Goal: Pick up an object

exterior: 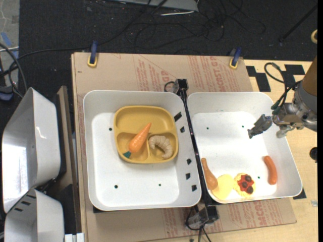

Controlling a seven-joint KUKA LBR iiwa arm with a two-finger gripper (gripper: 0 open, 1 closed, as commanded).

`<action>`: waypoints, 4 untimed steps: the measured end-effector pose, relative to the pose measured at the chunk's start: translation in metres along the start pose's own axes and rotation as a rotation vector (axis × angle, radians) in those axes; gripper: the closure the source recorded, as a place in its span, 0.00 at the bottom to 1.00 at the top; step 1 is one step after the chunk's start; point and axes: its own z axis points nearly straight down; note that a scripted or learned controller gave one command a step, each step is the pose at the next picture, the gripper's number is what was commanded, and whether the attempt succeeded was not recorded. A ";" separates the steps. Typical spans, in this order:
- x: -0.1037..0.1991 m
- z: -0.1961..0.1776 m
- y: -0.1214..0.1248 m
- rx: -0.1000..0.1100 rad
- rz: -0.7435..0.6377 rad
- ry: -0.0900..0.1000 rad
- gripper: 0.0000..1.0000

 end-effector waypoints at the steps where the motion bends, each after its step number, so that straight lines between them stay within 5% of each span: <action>1: 0.000 -0.005 0.002 -0.011 -0.003 -0.002 0.00; 4: 0.008 0.160 -0.004 -0.006 0.000 0.000 0.00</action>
